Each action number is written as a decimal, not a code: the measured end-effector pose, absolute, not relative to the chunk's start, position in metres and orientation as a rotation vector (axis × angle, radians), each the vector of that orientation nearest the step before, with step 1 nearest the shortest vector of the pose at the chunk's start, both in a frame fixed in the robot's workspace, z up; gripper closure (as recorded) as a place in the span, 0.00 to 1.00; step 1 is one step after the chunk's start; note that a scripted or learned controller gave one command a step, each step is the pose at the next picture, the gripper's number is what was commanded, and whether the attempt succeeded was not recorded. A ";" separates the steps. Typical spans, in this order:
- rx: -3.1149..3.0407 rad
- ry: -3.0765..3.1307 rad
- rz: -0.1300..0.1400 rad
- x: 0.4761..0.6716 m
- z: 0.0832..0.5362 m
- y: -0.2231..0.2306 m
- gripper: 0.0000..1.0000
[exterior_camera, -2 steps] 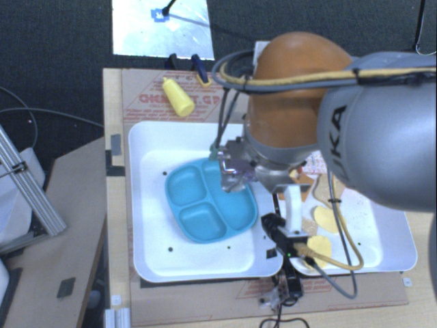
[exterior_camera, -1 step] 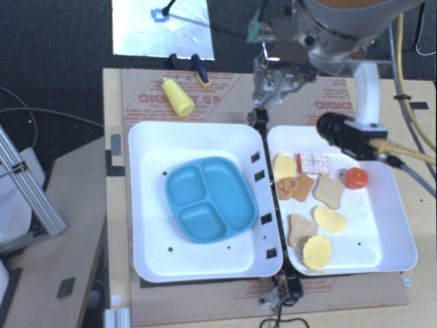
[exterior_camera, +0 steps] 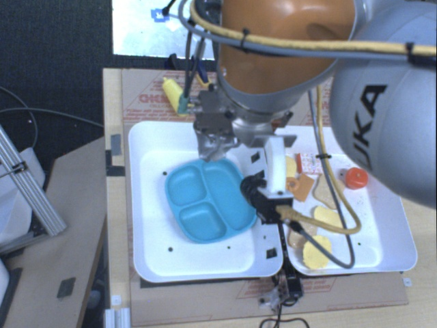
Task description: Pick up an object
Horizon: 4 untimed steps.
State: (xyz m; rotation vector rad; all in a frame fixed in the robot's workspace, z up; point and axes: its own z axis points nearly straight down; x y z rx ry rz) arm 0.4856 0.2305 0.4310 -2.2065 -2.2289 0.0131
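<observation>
A blue divided plate [exterior_camera: 207, 200] with three compartments lies in the left white bin [exterior_camera: 153, 183]. My gripper [exterior_camera: 217, 149] hangs over the plate's far edge, at the top of the left bin; the arm's big orange and grey body covers it from above. The right bin [exterior_camera: 382, 241] holds a small red-orange round piece [exterior_camera: 356, 178], an orange block [exterior_camera: 301, 186], a white card with red print [exterior_camera: 308, 162] and yellow pieces [exterior_camera: 316, 251].
A yellow object [exterior_camera: 175, 93] lies on the cardboard behind the left bin. Cables loop from the arm down over the divide between the bins. A metal frame stands off the bench at the left.
</observation>
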 end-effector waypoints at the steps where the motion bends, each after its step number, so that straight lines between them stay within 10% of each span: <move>1: -2.208 -2.236 -0.006 0.488 0.449 0.227 1.00; 2: -2.219 -2.220 0.012 0.486 0.342 0.235 1.00; 3: -2.226 -2.220 0.005 0.586 0.232 0.220 1.00; 4: -2.224 -2.215 0.008 0.512 0.235 0.164 1.00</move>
